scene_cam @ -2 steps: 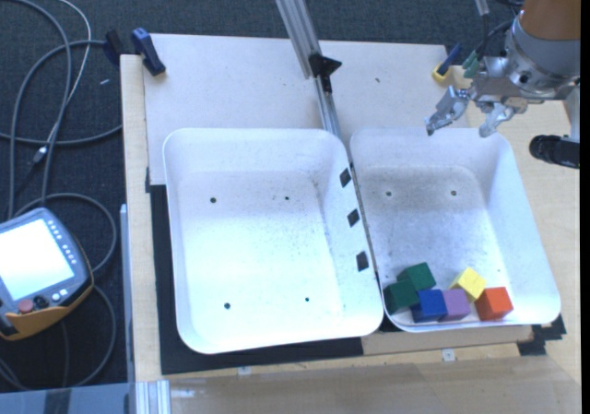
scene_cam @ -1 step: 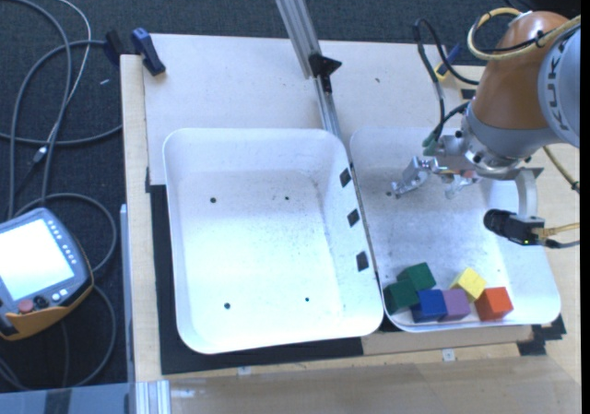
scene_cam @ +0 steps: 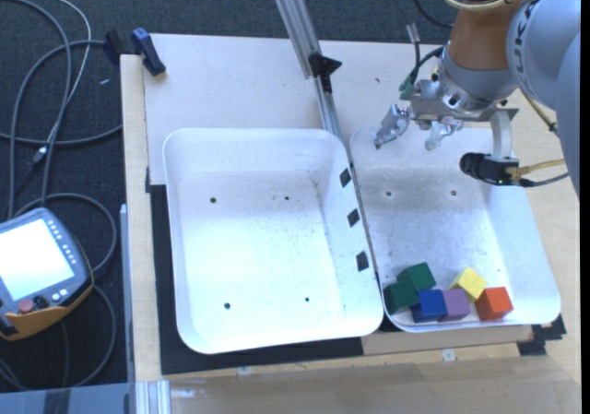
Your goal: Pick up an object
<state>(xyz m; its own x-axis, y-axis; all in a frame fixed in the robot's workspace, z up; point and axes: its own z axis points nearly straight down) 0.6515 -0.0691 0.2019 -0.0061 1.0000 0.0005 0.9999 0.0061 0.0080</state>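
Gripper (scene_cam: 417, 129) hangs above the right bin's (scene_cam: 516, 218) far edge, fingers apart, holding nothing. 6 blocks, among them an orange block (scene_cam: 495, 302), cluster along the near wall, well apart from it, likely slid downslope.

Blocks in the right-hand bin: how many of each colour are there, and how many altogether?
Green blocks: 2 (the second, darker one)
Blue block: 1
Purple block: 1
Yellow block: 1
Orange block: 1
Total: 6 blocks, clustered at the near edge of the right bin.
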